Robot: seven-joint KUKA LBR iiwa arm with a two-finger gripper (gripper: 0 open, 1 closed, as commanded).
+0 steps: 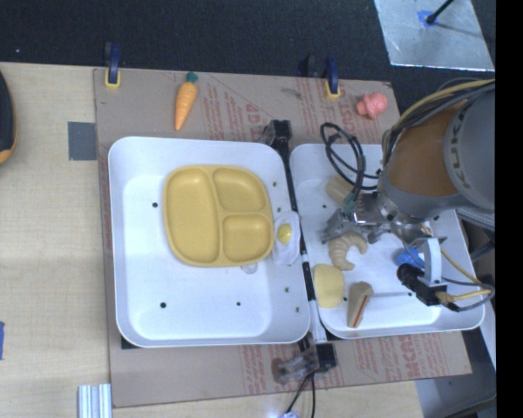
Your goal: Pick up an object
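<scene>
My gripper [350,225] hangs low over the middle of the right bin [392,322], with the grey arm and its orange band [423,159] reaching in from the right. A tan croissant [347,249] lies just below the gripper, touching or nearly touching it. A yellow block [329,285] and a tan wedge with a red stripe [359,303] sit near the bin's front left. A beige piece [337,188] lies behind the gripper, partly hidden by black cables.
The left bin [157,316] holds a yellow divided plate [218,213] and a small yellow item [284,232] at its right wall. A toy carrot [185,101] and a pink item [372,104] lie on the bench behind the bins. Black cables [342,151] loop over the right bin.
</scene>
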